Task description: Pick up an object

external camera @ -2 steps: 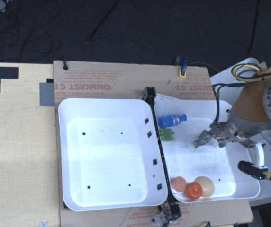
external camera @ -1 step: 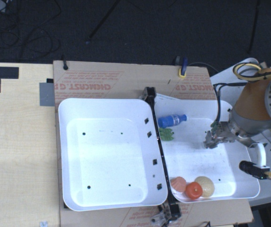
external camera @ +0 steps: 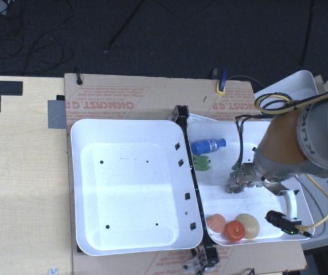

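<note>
Desk (external camera: 20, 171) carries two white bins; right bin (external camera: 250, 242) has a blue bottle (external camera: 208, 146) and a red ball (external camera: 234, 230). Jaws (external camera: 237, 183) low over the bin floor, apart from both. Can't tell if they're open or closed.

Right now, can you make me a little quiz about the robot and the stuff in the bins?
1. True or false: the blue bottle lies in the right bin.
2. Which sits nearest the red round object? A) blue bottle B) tan ball C) green object
3. Fill in: the gripper hangs over the ____ bin.

Key: 1 true. 2 B. 3 right.
</note>
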{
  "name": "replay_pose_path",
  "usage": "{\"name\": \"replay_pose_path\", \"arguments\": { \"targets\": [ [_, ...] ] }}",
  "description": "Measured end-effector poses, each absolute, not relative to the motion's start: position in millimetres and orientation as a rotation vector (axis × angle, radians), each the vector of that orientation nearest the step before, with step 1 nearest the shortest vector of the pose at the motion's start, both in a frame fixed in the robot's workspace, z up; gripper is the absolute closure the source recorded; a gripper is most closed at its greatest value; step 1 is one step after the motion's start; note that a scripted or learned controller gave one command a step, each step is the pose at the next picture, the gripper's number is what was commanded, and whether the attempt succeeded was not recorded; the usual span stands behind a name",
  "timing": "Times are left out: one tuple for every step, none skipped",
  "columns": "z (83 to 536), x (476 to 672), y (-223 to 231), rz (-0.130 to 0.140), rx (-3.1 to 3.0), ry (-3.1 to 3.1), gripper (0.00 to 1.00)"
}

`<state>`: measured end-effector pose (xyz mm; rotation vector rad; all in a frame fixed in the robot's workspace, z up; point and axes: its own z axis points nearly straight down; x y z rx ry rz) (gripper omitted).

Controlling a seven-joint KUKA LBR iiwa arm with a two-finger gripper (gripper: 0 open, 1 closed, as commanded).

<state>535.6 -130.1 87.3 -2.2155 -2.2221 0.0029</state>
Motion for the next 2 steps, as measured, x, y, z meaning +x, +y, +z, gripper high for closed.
{"name": "replay_pose_path", "arguments": {
  "targets": [
    [88.1,528.3,-83.2,0.0,-2.218,-2.223,1.0],
    [97.9,528.3,-85.1,0.001,-2.221,-2.216,1.0]
  ]
}}
